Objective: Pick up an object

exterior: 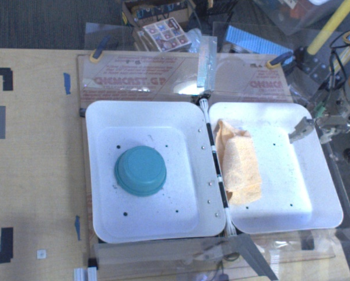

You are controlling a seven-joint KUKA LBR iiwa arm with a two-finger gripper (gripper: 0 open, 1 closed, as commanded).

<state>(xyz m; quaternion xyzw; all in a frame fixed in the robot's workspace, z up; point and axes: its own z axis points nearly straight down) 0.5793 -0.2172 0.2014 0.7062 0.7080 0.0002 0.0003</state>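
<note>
Teal round plastic bowl (pixel 141 170), upside down, middle of left white bin (pixel 105 119). Tan crumpled cloth (pixel 239 161) along right white bin's (pixel 315 204) left wall, long axis front-to-back. Grey gripper (pixel 301 130) at that bin's right rim; cloth lies nearer, leftward. Claw state: cannot tell.

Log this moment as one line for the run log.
gripper: over right bin's right rim, holding nothing | orange cloth: right bin, against left wall | teal bowl: upside down, left bin | pick: not started
</note>
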